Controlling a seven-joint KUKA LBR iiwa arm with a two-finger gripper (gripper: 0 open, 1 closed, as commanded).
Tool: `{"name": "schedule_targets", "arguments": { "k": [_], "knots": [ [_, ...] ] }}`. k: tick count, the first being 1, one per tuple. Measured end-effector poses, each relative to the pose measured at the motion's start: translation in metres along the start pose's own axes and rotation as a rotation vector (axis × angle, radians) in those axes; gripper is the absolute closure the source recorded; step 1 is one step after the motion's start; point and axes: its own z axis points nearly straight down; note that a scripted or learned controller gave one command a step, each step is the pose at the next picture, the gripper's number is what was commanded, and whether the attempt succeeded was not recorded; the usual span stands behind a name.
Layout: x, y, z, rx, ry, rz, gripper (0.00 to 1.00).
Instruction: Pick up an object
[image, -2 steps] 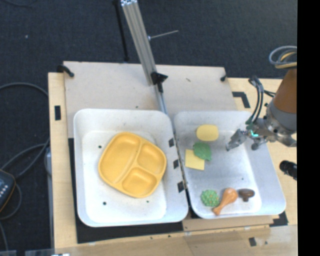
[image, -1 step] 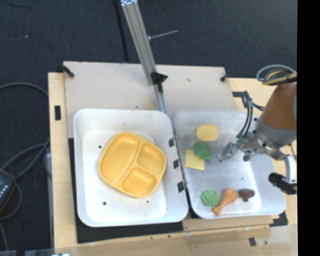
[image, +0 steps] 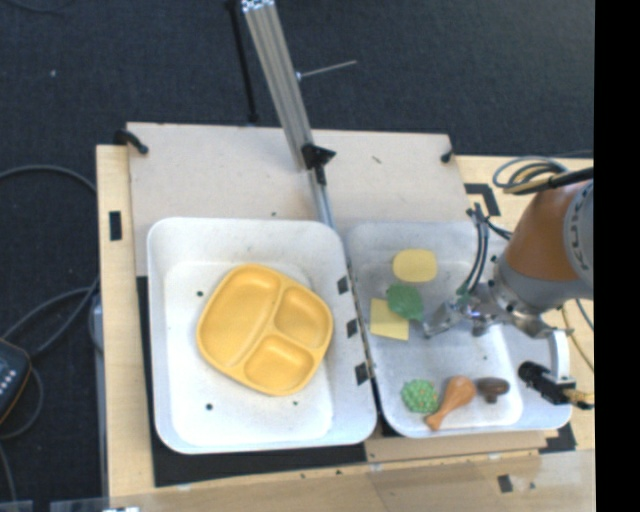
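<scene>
Two bins sit on the table; the right bin (image: 455, 250) holds the green piece (image: 405, 300), just left of the claw (image: 440, 322). Claw state cannot be told. Centre over the piece, descend straight, avoiding the yellow square (image: 388, 321).

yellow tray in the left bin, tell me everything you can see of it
The yellow tray is a rounded-square plate that looks like plastic, moulded into three compartments: one large at the left, two smaller at the right. It lies flat and turned at an angle, right side up, near the middle of the left bin. Its compartments hold nothing.
</scene>
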Motion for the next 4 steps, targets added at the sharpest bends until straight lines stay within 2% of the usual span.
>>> {"name": "schedule_targets", "arguments": {
  "k": [1,2,3,4],
  "knots": [
    [-0.001,0.002,-0.014,-0.008,-0.001,0.004,1.0],
    [-0.005,0.005,-0.079,-0.011,-0.003,-0.003,1.0],
    [-0.012,0.004,-0.126,-0.011,-0.003,-0.003,1.0],
    [-0.013,0.005,-0.129,-0.006,-0.001,-0.005,1.0]
  ]
}}
